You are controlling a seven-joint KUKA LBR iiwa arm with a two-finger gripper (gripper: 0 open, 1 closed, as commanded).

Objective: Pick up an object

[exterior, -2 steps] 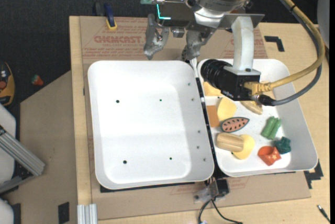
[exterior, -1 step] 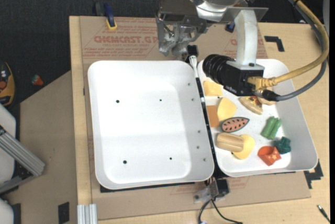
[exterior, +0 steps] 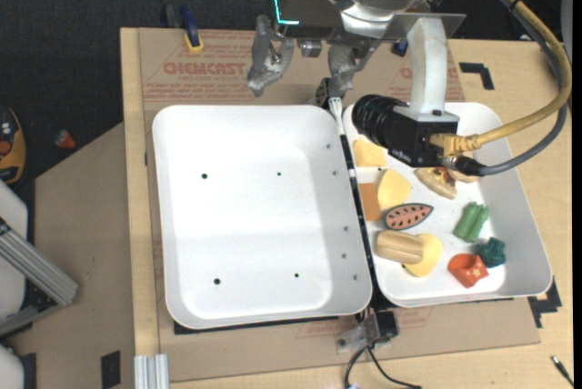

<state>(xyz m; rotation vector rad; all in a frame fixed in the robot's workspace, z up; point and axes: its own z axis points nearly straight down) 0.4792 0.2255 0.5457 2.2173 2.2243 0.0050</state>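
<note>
My gripper [exterior: 296, 87] hangs over the far edge of the left bin [exterior: 245, 224], its two grey fingers [exterior: 266, 64] spread open with nothing between them. The right bin [exterior: 520, 196] holds several toy food pieces: a yellow wedge [exterior: 368, 153], an orange block [exterior: 368, 201], a brown seeded oval [exterior: 407, 215], a tan cylinder [exterior: 398, 244], a green piece [exterior: 470, 222], a red piece [exterior: 467, 269] and a dark teal piece [exterior: 492, 251]. All of them lie to the right of the gripper and nearer the front.
A black cylindrical unit [exterior: 393, 129] with a yellow cable [exterior: 518, 125] sits over the right bin's far left corner. Both bins rest on a cardboard sheet [exterior: 145, 87]. A blue and yellow clamp [exterior: 190, 31] stands at the sheet's far left.
</note>
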